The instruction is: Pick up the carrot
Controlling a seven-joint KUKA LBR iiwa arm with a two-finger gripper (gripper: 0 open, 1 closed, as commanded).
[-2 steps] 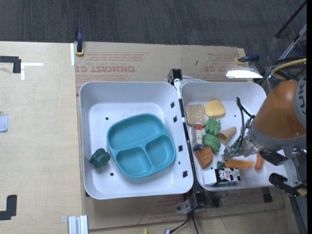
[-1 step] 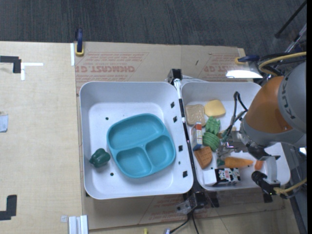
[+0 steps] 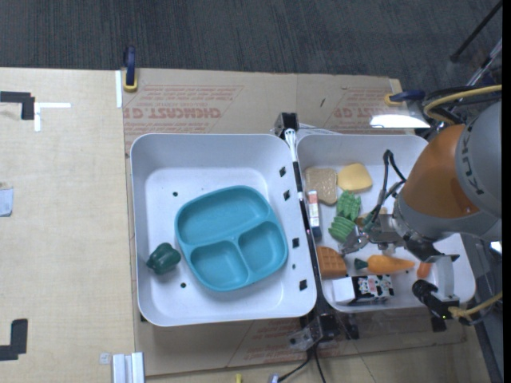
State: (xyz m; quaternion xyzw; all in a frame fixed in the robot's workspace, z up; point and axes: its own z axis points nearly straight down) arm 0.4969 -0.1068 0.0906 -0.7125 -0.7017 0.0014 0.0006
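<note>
Presently, two shallow white bins are seen side by side on the tabletop [image 3: 64, 238], which is covered in part by flattened cardboard [image 3: 207, 106]. The left bin [image 3: 152, 294] is occupied by a teal divided plate [image 3: 231, 238] set near its middle, and a dark green pepper-like item [image 3: 164, 258] is found by the left wall, just beside the plate and apart from it.

The right bin [image 3: 335, 144] is crowded with small items. A tan slice of bread [image 3: 322, 183] and a yellow piece [image 3: 354, 177] are placed toward the far side. Two green leafy items [image 3: 346, 214] are stacked below them. A narrow packet [image 3: 313, 211] is laid along the left wall. An orange-brown piece [image 3: 330, 261] is located near the front left, and a white carton with dark print [image 3: 366, 289] is set against the front wall.

The carrot [image 3: 390, 263] is found lying flat toward the front of the right bin, pointing left to right, just above the white carton. The arm [image 3: 447, 182] is extended in from the right, and the tool [image 3: 374, 238] is positioned low over the bin, directly above the carrot's left end and close beside the green items. Whether the tool is wide, narrow or closed on the carrot cannot be told; contact with the carrot cannot be confirmed either.
</note>
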